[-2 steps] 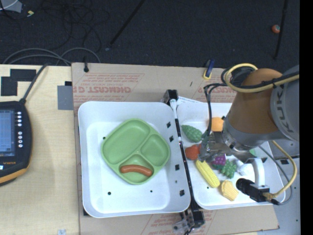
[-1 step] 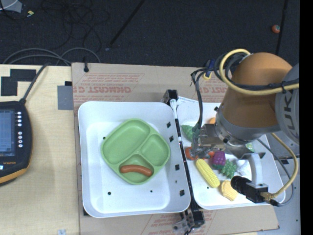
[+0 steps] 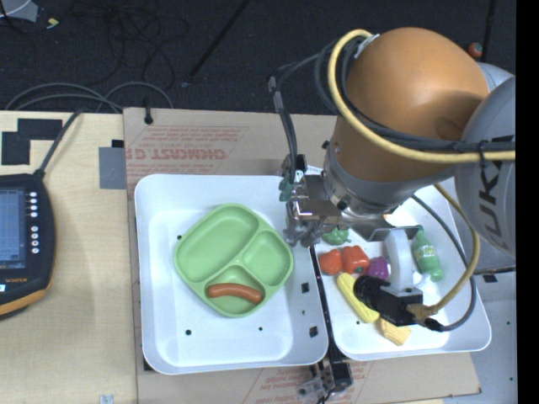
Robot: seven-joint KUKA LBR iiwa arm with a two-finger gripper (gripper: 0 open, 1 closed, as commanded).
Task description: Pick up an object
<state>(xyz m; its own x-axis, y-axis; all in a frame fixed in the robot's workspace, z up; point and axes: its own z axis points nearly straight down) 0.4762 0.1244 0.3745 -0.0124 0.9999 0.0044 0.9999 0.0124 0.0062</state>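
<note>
A pile of toy food (image 3: 370, 280) (corn, orange and purple bits, a green bottle) is seen in the right bin (image 3: 472, 331), lower right of frame. The end effector (image 3: 305, 225) is hung over the bins' shared edge; finger state can't be told. A green divided plate (image 3: 232, 259) with a hot dog (image 3: 235, 292) is sat in the left bin (image 3: 160, 310).

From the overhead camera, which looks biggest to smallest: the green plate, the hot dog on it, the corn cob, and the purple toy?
1. green plate
2. corn cob, partly hidden, so unsure against the next
3. hot dog
4. purple toy, partly covered
</note>
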